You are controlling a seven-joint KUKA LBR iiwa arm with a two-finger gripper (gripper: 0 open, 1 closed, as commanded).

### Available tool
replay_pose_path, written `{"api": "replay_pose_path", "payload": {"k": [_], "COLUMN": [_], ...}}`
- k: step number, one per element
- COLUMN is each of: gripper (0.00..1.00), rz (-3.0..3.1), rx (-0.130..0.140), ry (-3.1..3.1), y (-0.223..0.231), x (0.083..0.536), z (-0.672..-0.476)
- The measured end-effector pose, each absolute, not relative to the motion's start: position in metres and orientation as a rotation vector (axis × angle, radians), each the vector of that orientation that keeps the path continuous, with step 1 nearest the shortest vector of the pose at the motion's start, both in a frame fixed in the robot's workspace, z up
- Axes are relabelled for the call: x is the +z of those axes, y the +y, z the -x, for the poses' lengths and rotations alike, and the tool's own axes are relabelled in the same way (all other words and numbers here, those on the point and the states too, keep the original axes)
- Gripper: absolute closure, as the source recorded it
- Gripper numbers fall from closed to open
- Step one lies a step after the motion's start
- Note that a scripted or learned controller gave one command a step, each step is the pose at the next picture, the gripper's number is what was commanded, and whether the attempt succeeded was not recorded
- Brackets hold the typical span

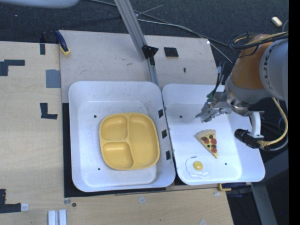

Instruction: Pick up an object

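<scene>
In the right bin (183, 100) lie a toy pizza slice (208, 141) with red dots and, nearer the front, a toy fried egg (197, 166). My gripper (206, 115) hangs over that bin's middle, just above and behind the pizza slice's wide end. Nothing shows between its fingers, and their gap is too small to read. A yellow divided plate (129, 141) rests in the left bin (84, 102).
The arm with its orange band (248, 71) comes in from the right over the right bin's far edge. A slanted metal post (133, 22) stands behind the bins. Black cables (262, 142) loop at the right bin's right side.
</scene>
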State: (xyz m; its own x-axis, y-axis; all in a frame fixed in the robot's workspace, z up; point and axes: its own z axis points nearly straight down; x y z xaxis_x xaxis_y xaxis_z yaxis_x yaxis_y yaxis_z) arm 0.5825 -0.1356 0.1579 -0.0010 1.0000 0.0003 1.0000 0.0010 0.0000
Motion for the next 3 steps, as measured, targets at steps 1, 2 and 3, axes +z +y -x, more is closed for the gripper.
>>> {"api": "replay_pose_path", "payload": {"k": [1,2,3], "gripper": [1.0,1.0,1.0], "rz": [2.222,2.22,2.215], "rx": [-0.003,0.001,0.003], "ry": [-2.226,-2.222,-2.223], "y": [-0.131,-0.131,-0.088], "x": [0.22,0.218,0.213], "z": [-0.586,-0.586,-0.567]}}
